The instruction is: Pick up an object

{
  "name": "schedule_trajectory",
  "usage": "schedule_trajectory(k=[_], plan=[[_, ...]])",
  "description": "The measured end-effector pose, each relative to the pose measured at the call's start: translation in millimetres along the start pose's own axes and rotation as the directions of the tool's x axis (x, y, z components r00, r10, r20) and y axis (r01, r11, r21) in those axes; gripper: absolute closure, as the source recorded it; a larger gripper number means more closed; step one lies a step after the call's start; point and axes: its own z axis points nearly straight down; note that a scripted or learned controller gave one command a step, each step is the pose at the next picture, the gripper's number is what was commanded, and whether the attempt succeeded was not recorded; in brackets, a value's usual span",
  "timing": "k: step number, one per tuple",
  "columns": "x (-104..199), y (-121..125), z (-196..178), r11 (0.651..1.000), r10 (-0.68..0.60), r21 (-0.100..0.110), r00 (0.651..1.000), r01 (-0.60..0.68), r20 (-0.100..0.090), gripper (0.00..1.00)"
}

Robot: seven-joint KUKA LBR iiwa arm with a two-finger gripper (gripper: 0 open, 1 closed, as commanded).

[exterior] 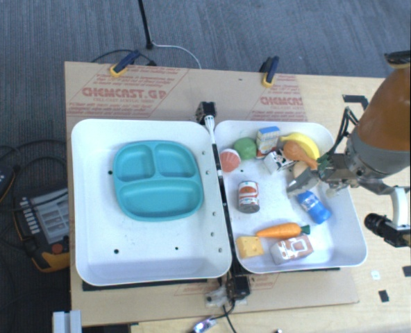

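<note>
Pincer (304, 179) low in the right bin (344, 252), finger state unclear, blue bottle (313, 206) just below it, banana (301, 145) above

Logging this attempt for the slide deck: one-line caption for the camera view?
Gripper low in the right bin above a blue object; teal divided plate in the left bin.

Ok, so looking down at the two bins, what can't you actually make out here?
- Claw: blurred in the camera view; its fingers are not distinct, and whether it touches the blue object is unclear.
- Small can: label too small to read.
- Carton and packet: print too small.
- Arm: cut off by the right edge.
- Black-and-white item: too small to identify.
</note>
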Motion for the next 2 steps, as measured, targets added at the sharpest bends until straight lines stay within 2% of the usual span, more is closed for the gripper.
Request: schedule_trajectory(k=[1,2], plan=[[-38.6,55.6,133.3,0.999,-0.044,-0.013,0.999,0.044,0.005,0.0],[-39.1,56.1,122.7,0.999,-0.043,-0.014,0.999,0.043,0.007,1.0]])
